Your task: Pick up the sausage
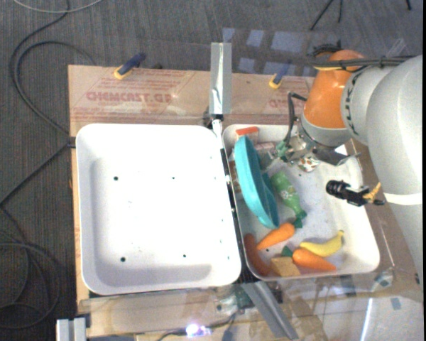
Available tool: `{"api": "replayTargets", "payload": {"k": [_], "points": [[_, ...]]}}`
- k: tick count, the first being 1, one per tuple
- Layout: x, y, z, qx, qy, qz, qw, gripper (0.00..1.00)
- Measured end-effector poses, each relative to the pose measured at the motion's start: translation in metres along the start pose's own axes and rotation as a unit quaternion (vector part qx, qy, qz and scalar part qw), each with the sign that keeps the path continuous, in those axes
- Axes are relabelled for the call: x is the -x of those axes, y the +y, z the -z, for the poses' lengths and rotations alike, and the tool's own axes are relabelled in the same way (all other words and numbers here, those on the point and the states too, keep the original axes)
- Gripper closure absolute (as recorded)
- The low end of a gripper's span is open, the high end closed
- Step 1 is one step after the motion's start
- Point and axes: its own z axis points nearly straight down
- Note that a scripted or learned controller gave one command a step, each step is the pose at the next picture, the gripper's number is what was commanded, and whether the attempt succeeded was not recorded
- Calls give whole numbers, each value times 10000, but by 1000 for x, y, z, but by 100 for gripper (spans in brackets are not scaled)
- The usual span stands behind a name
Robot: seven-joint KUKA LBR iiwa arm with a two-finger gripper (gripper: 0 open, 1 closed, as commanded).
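While the arm point(383, 119) reaches in over the right bin point(366, 258), its gripper point(296, 151) hangs low near that bin's far wall, and whether it is released or clenched I cannot tell from up here, the wrist and orange band point(328, 98) crowd the view. Nothing can be seen held in it. Down and to the left of the gripper, well apart from it, lies the sausage point(255, 254), a reddish-brown piece tucked in the bin's near-left corner, hard against the left wall. Just left of the gripper, a teal plate point(254, 180) leans on edge along the left wall, running from beside the gripper down toward the sausage. Right below the gripper and close to it sits a green bottle point(287, 194), tilted. Further below comes a carrot point(275, 236), slanted, its lower end close by the sausage. Beyond that, toward the near wall, a banana point(324, 245) curves above a second carrot point(314, 260), with a tan block point(285, 266) just beside them. Off to the right of the gripper, a black clip point(344, 190) sticks out from the arm. Far to the left, across the divider, sits the left bin point(156, 204)
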Motion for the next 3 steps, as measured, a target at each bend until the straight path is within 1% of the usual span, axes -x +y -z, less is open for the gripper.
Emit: {"api": "replayTargets", "payload": {"k": [1, 2, 3], "points": [[-47, 26, 88, -95, 116, -1578, 9874, 0], [-62, 48, 214, -86, 113, -2379, 9712, 0], [-57, 57, 329, -57, 127, -668, 9977, 0]]}}
